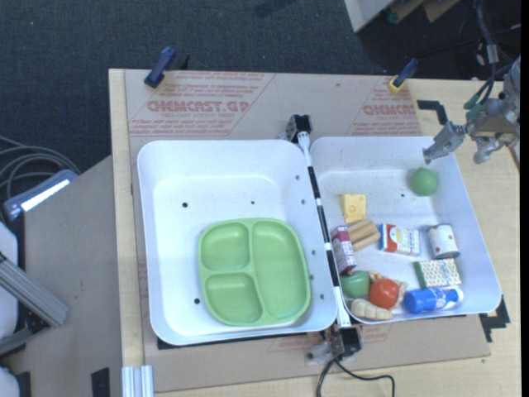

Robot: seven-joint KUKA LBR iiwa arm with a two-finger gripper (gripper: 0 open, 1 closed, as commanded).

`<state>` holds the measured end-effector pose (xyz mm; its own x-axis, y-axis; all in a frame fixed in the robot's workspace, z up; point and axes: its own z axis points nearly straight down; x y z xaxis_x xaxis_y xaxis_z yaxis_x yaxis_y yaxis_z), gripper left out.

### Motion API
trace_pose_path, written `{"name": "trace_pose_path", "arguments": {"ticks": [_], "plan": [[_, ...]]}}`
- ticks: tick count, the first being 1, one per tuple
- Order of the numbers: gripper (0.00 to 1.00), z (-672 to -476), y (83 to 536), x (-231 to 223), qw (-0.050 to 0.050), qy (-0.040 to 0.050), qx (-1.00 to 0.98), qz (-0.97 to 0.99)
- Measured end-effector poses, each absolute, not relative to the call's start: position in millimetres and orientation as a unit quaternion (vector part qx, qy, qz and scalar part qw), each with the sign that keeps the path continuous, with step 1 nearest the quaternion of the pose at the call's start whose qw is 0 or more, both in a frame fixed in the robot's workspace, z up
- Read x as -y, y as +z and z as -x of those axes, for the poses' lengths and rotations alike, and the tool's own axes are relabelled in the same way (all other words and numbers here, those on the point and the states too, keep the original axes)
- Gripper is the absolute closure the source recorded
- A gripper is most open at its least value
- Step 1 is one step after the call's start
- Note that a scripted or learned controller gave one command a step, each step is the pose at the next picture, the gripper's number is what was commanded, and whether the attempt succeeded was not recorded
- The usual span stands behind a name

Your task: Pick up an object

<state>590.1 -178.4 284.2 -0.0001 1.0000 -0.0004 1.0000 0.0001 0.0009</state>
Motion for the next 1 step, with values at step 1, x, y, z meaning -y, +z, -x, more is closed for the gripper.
{"name": "trace_pose_path", "arguments": {"ticks": [1], "plan": [[0.0, -600.3, 174.4, 125.7, -0.001, -0.0002, -0.707, -0.707]]}}
